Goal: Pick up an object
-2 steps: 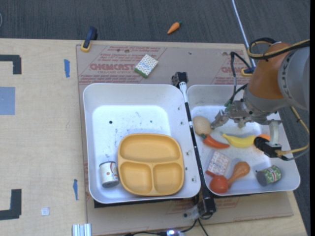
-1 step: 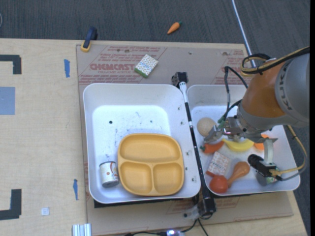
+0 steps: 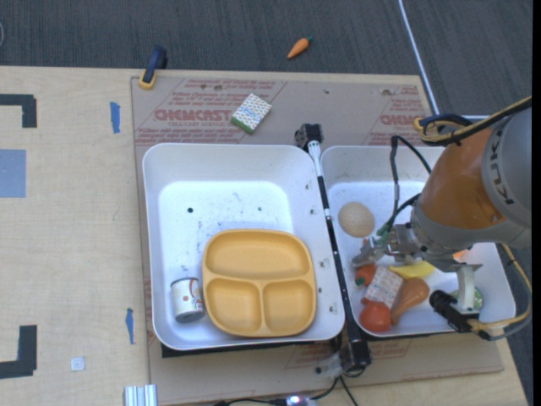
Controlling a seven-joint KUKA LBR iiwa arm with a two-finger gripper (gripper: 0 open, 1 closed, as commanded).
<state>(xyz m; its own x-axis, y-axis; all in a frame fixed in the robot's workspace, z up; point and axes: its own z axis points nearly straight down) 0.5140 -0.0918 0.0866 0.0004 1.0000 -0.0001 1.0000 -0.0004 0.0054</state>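
One gripper (image 3: 372, 256) hangs low in the right bin (image 3: 499, 307), fingers perhaps apart, though I cannot tell; toys crowd six o'clock, open floor at twelve.

A red tomato (image 3: 375, 315), tan pear (image 3: 409, 295) and beige egg (image 3: 356, 219) (among others) lie in the right bin (image 3: 338, 166).

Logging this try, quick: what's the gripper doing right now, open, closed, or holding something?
Gripper: low in the right bin over the toy food; open or closed cannot be told.
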